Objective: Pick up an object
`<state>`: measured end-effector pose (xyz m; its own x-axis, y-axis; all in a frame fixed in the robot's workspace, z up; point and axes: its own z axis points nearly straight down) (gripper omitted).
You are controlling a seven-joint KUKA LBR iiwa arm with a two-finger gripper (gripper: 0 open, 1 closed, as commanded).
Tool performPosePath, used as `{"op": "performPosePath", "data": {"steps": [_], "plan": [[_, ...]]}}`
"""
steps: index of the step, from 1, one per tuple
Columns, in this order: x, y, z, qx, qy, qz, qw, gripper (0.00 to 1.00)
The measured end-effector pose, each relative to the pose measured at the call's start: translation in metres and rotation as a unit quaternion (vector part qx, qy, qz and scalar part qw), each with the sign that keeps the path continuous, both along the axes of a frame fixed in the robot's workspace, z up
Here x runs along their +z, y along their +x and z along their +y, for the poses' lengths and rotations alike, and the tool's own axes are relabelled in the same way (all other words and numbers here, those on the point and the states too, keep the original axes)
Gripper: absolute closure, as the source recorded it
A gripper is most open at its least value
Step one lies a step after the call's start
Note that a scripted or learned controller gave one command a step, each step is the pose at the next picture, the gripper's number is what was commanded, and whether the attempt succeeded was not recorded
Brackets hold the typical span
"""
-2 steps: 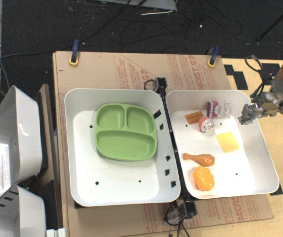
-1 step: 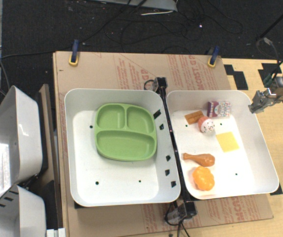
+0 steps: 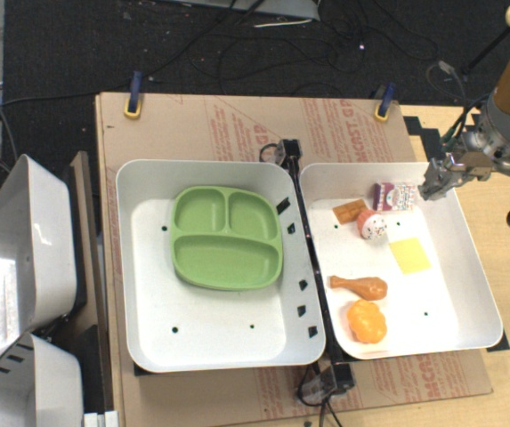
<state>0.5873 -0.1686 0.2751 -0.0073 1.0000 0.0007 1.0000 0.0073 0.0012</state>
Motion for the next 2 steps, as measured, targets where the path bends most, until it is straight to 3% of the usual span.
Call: {"op": "performPosePath", "data": {"steps": [2], "plan": [[-0.017, 0.005, 0.118, 0.001, 0.0004, 0.001, 1.0000, 1.00]]}}
